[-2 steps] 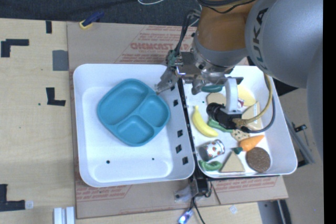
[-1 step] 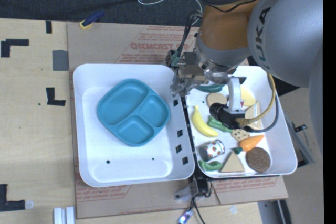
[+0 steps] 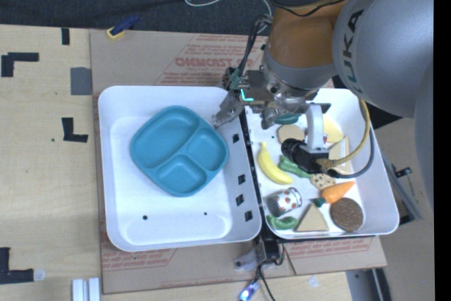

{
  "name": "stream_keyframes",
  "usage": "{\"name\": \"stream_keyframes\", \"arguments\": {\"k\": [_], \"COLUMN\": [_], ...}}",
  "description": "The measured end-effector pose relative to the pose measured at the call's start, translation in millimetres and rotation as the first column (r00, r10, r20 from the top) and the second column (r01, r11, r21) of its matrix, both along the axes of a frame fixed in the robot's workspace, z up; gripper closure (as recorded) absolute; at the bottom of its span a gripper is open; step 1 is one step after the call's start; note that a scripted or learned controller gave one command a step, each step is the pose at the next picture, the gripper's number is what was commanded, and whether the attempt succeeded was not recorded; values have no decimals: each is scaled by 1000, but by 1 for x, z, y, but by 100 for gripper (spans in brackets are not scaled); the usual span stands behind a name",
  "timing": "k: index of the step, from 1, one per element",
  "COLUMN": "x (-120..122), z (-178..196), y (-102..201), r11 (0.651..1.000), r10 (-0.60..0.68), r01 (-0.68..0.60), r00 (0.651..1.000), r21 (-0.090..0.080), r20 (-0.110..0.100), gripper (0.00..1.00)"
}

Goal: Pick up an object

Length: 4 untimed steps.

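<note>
My gripper (image 3: 246, 118) hangs over the rims where the two white bins meet, near their far end. Its jaws stand open, one finger (image 3: 225, 113) over the left bin and the other over the right, with nothing between them. In the right bin (image 3: 384, 211) lie a yellow banana (image 3: 271, 164), a green vegetable (image 3: 291, 169), an orange carrot (image 3: 337, 191), a round brown cookie (image 3: 347, 214), a pale wedge (image 3: 314, 220) and a small can (image 3: 284, 202). A blue divided plate (image 3: 180, 150) lies in the left bin (image 3: 116, 151), just left of the gripper.
The big grey and orange arm covers the far right of the right bin. A pale yellow item (image 3: 332, 132) peeks out beside the wrist. Cardboard (image 3: 169, 56) lies under both bins. A thin cable (image 3: 211, 0) runs across the dark floor behind.
</note>
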<state>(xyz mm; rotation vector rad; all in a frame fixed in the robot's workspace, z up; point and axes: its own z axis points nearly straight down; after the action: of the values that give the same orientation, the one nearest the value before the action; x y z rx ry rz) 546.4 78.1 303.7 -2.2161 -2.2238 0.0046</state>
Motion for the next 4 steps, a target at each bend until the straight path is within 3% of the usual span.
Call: {"name": "stream_keyframes", "arguments": {"k": [1, 2, 3, 4], "x": [0, -11, -65, -63], "z": [10, 70, 77, 86], "y": [1, 78, 43, 44], "r11": [1000, 1000, 1000, 1000], "r10": [2, 7, -3, -1], "r01": [-2, -7, 3, 1], "r00": [1000, 1000, 1000, 1000], "r21": [0, 4, 1, -1], "r20": [-1, 7, 1, 0], "gripper": [100, 100, 100, 100]}}
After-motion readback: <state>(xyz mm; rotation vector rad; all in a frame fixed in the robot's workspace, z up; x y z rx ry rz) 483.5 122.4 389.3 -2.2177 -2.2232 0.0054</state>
